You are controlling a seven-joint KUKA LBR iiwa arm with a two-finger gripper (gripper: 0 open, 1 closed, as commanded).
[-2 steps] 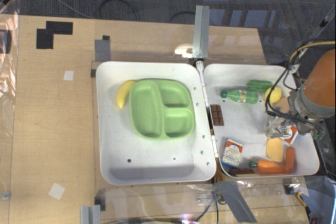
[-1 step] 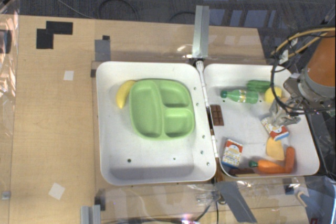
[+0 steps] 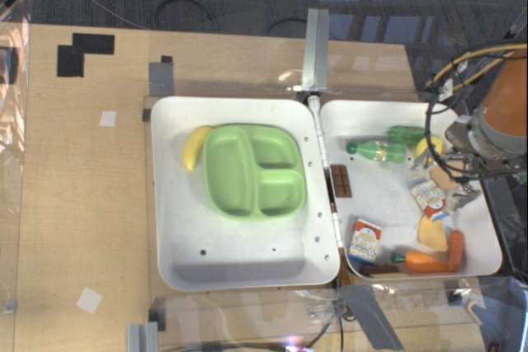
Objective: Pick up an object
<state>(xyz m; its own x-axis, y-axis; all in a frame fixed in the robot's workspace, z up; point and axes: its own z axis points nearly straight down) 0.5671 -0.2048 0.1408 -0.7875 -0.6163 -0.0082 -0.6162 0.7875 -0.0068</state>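
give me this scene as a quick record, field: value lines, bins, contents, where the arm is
left bin: green divided tray with a banana touching its left edge
right bin: green bottle, brown bar, small carton, carrot, sausage, snack packet, other small items
arm: reaches in from the right, over the right bin's right side
gripper: low among the items near the packet; grasp cannot be told

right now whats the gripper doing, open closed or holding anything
Gripper: over the right bin, low among the items; whether it is open, closed or holding anything cannot be told.
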